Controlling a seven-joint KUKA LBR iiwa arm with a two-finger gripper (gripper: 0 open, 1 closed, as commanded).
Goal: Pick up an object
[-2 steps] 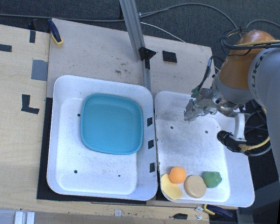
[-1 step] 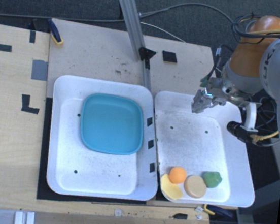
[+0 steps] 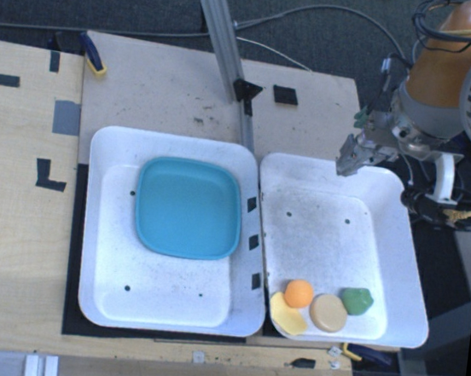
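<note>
Two white bins sit side by side on the table point(image 3: 11, 196). At the right bin's point(image 3: 400, 247) near edge cluster an orange ball point(image 3: 297, 292), tan disc point(image 3: 328, 313), green piece point(image 3: 357, 300) and yellow piece point(image 3: 285, 319). Over its far rim hangs the tool point(image 3: 351, 160); how its jaws stand I cannot tell. Left bin point(image 3: 100, 234) holds a blue plate point(image 3: 188, 208).

Tool point(image 3: 350, 162) above right bin's point(image 3: 400, 247) far rim

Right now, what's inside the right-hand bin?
Along the right bin's near edge sit an orange ball, a tan disc, a green piece and a yellow piece, which the ball and disc partly cover.
</note>
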